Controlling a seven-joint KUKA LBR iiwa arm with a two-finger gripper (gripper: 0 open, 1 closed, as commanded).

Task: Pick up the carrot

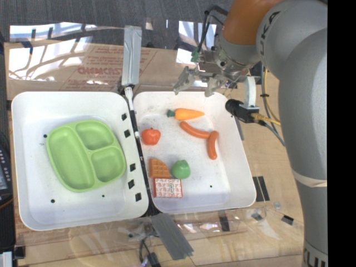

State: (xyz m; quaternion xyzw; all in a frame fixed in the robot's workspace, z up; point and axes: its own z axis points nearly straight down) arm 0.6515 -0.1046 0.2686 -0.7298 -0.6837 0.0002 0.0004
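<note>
Orange carrot (188, 114) lies untouched near the back of the right bin (236, 174), while the gripper (196, 87) hovers just above it, fingers spread and empty, so descent, grasp and lift remain.

Bright, even light overhead, shadows soft and short. Strong glare on the shiny strip (72, 35) behind the bins, with window-like reflections. White bins (233, 171) near blown out but contents readable. Focus is sharp mid-frame; the arm (300, 65) up close looks slightly soft. No obvious edge distortion.
</note>
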